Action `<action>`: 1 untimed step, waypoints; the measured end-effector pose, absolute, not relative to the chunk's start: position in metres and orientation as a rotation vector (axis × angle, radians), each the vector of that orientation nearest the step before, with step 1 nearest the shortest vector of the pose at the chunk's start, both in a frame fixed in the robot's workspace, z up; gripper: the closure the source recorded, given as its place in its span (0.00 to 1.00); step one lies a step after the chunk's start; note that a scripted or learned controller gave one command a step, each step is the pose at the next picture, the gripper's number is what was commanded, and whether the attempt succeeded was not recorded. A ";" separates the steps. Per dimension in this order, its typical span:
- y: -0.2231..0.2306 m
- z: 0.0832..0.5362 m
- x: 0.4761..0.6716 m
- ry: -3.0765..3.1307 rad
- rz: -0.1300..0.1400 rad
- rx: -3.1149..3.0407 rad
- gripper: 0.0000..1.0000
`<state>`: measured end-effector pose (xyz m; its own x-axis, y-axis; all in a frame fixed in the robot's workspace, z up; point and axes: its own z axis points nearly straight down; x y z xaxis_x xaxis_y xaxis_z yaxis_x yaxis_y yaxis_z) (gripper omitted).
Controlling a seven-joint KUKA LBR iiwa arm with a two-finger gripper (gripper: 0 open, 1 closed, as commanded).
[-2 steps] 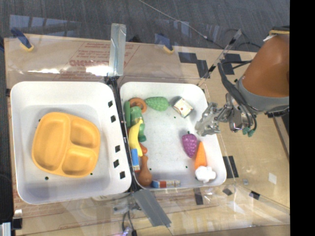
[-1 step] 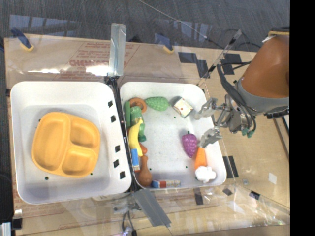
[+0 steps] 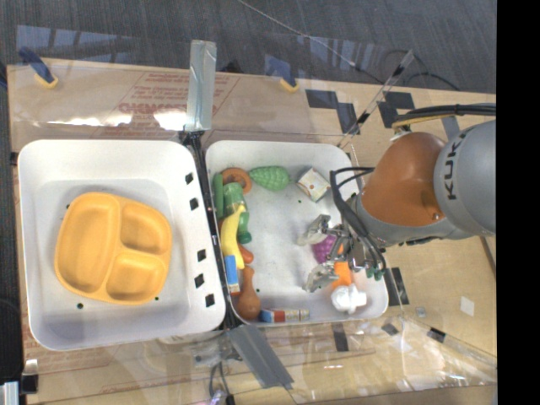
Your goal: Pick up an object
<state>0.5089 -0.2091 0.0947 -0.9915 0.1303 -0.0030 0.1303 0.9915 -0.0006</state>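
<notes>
My gripper [image 3: 318, 252] hangs low over the right side of the right bin [image 3: 278, 154], its two metal fingers [image 3: 317, 226] spread apart and open. A small purple object [image 3: 324, 247] lies in the gap between them, close to the palm; whether the fingers touch it I cannot tell. Just below it lie a small orange piece [image 3: 342, 270] and a white object [image 3: 348, 299] in the bin's lower right corner. The orange wrist band [image 3: 405, 184] sits over the bin's right rim.
Along the right bin's left wall lie a brown ring [image 3: 235, 177], a green item [image 3: 229, 197], a yellow banana [image 3: 231, 230], a brown drumstick [image 3: 247, 299] and a small tube [image 3: 283, 315]. A green lumpy object [image 3: 270, 177] and a white block [image 3: 312, 185] sit at the top. The left bin holds a yellow divided plate [image 3: 114, 247].
</notes>
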 end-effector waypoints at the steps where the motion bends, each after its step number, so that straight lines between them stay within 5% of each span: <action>1: -0.208 0.107 0.512 3.128 -0.003 0.191 1.00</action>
<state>0.5120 -0.2076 0.1069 -0.9925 0.1218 -0.0083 0.1219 0.9925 -0.0017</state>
